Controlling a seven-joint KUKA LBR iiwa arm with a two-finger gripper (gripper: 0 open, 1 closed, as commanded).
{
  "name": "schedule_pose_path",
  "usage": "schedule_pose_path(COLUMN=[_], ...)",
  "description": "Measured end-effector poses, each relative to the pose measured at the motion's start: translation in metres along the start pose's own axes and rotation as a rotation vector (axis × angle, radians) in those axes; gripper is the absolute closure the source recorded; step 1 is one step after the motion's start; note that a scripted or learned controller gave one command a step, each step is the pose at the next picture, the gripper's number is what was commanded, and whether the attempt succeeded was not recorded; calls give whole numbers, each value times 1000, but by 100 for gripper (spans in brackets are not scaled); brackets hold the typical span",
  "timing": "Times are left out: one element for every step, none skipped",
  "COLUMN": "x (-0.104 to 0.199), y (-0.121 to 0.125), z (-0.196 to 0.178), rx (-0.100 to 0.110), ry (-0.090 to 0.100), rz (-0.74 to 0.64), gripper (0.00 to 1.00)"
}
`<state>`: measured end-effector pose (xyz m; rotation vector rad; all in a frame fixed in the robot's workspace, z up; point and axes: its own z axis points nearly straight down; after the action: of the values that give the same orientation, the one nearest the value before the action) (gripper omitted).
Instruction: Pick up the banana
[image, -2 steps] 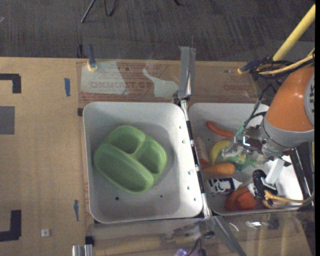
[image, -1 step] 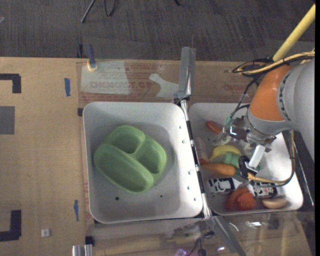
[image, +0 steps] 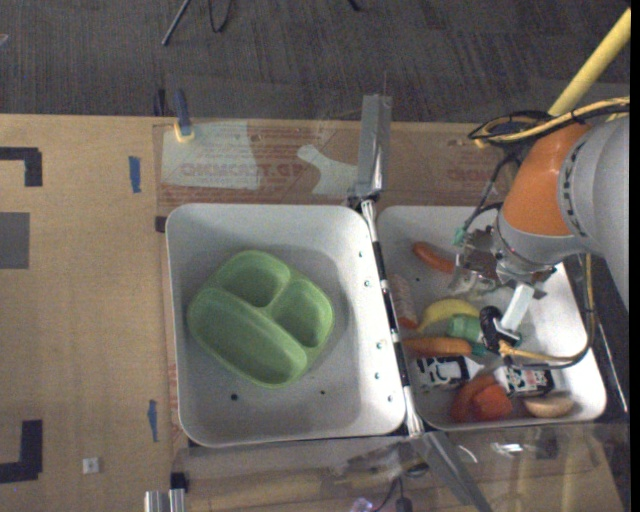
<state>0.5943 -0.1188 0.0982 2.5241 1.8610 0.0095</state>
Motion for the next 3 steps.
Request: schedule_pose_path(x=[83,83,8], y=[12,12,-32], z=[-86,-86,5], rx=[8,9,12], ry=[-3,-4,-5], rz=[275,275,407], gripper=[100,0,0])
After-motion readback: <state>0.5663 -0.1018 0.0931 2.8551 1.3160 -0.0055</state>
